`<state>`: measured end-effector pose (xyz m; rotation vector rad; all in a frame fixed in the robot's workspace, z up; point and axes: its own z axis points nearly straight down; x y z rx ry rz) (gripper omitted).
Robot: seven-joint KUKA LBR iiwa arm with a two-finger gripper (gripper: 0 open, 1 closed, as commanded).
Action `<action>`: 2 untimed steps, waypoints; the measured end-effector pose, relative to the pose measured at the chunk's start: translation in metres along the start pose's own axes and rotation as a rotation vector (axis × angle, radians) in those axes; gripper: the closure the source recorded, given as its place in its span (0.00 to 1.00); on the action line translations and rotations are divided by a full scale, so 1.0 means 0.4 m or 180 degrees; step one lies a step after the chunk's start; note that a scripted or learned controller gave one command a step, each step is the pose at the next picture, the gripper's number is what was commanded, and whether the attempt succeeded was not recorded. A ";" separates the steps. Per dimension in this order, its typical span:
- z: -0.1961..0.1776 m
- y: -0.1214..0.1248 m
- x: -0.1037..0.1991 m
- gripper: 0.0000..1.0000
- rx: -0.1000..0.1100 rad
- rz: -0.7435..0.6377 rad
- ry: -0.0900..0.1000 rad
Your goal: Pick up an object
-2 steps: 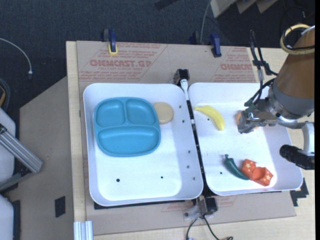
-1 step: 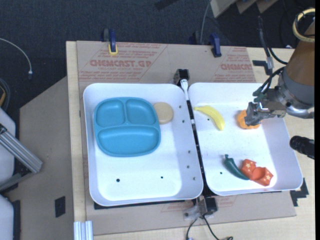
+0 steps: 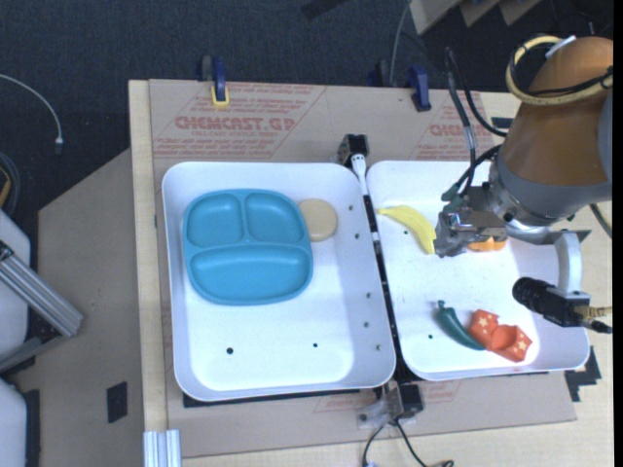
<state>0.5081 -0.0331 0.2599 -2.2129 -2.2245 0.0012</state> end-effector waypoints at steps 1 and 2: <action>0.016 0.014 0.147 1.00 -0.0002 -0.0004 0.0000; 0.056 0.003 0.254 1.00 0.0005 0.0002 -0.0002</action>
